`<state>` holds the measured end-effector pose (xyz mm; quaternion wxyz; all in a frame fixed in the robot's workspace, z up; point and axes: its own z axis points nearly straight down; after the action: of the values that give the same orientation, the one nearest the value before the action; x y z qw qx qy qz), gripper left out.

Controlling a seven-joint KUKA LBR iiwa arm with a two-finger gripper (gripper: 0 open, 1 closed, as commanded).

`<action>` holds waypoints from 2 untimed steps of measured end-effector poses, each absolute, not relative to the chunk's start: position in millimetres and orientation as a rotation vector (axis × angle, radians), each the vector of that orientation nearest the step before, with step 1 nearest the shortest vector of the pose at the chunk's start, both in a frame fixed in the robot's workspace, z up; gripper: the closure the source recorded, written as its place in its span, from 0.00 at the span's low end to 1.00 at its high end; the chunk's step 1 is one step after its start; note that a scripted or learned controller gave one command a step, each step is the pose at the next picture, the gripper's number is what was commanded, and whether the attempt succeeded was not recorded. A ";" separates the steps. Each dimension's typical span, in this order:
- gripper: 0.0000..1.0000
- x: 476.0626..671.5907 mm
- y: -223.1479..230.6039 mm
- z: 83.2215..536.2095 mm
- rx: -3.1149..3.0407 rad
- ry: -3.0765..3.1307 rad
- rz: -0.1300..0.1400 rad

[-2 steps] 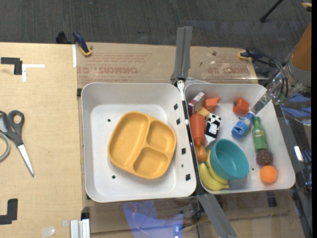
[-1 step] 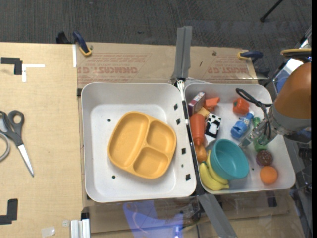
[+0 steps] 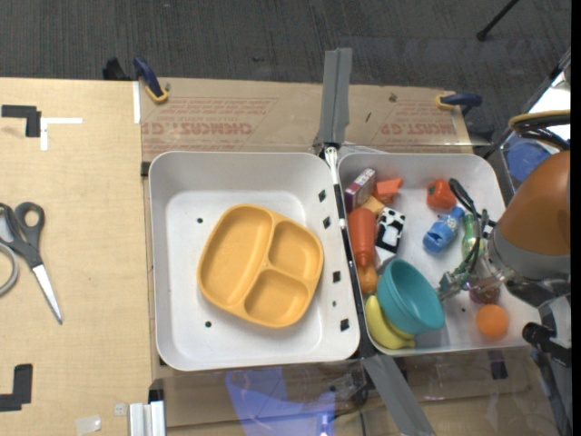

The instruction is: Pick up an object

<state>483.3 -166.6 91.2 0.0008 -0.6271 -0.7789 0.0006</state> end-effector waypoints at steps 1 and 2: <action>1.00 503.5 -114.6 91.5 -2.118 -2.323 0.000; 1.00 499.9 -103.7 91.4 -2.569 -1.811 0.001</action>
<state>499.9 -103.7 91.4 -0.0010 -0.8173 -0.5762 0.0004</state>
